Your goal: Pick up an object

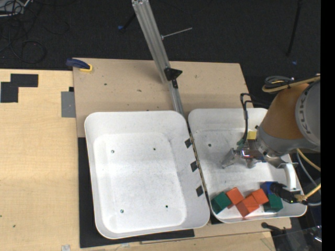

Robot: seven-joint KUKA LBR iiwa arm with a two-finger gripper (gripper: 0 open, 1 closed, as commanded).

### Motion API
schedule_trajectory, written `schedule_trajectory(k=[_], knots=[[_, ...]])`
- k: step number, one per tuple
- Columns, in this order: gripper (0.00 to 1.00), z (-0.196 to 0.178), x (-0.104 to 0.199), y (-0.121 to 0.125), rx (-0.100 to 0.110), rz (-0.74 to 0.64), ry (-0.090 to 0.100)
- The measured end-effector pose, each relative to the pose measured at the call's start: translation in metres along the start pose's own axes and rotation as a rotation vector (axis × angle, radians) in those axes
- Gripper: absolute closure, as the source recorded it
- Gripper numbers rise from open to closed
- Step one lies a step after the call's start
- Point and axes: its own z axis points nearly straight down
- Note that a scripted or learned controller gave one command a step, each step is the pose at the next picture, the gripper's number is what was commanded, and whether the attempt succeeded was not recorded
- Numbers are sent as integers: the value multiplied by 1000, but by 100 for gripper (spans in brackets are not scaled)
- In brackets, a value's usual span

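Note:
Several small blocks lie bunched at the near edge of the right bin: a green block, an orange block, a red-orange block, another orange block, a blue piece and a dark green piece. My gripper hangs low over the middle of the right bin, up and away from the blocks, pointing towards the bin's left side. Nothing shows in it. A small yellow piece sits just beside the wrist.
The left bin lies beside the right one, with black clips along the shared rim. A slanted aluminium bar rises behind the bins. The arm's orange band and cables cover the right bin's right side.

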Motion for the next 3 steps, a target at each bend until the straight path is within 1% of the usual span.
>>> schedule_trajectory(k=[1, 2, 3], knots=[[0, 5, 0, 0, -7, 4, -1], [100, -5, -1, 0, -6, 10, 1], [100, -50, -5, 6, -11, 0, -2]])
